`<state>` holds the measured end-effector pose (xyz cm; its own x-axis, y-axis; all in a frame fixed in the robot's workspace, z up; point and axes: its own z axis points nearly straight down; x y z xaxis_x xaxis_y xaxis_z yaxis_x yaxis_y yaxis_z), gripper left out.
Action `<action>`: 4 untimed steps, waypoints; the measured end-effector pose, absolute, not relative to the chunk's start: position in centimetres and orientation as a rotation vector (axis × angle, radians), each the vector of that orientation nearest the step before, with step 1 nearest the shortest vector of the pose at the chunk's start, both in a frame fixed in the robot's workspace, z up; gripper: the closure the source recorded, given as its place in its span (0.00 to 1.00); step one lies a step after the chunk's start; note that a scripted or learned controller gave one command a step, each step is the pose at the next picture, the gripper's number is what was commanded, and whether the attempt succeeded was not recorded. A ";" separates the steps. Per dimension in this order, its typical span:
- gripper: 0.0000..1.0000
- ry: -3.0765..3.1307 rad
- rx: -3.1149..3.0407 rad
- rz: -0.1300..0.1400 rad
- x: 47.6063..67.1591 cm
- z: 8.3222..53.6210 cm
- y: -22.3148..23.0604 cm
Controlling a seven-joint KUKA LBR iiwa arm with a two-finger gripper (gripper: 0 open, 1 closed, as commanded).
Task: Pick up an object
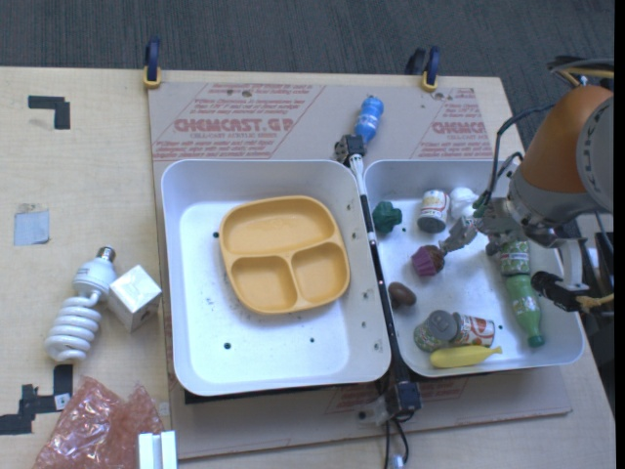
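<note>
Here we have the gripper (pixel 457 234) low in the right bin (pixel 557 352), its tips reaching toward the purple toy (pixel 426 260) that sits near the bin's middle, just beside the tips on their left. We cannot tell from this slant whether the jaws are spread or closed, nor whether they touch the toy at all, so we treat it as not yet held. To do this step well, we judge that the tips should straddle the purple toy squarely and go down close to the bin floor before closing, since a small rounded thing is likely to squirt out of a shallow pinch. Crowding matters: the small white jar (pixel 433 209) stands just behind, the green toy (pixel 387 215) lies near the dividing wall, and the green bottle (pixel 520 294) lies right under the wrist, so a wide sweep could knock any of them. The brown nut-like piece (pixel 401 294), the tin can (pixel 460 329) and the banana (pixel 465 357) lie nearer the front, well apart from the approach. The left bin (pixel 195 291) holds the yellow divided tray (pixel 284 253) and needs no attention.
</note>
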<state>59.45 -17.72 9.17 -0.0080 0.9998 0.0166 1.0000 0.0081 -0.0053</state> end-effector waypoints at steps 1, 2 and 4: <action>0.00 -2.228 -2.230 0.002 66.0 9.5 -10.6; 1.00 -2.230 -2.223 0.000 66.0 10.4 -10.5; 1.00 -2.224 -2.220 0.001 60.9 25.5 -8.4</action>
<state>60.89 -8.36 25.45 -0.0020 1.0000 -0.0008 1.0000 0.0020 0.0001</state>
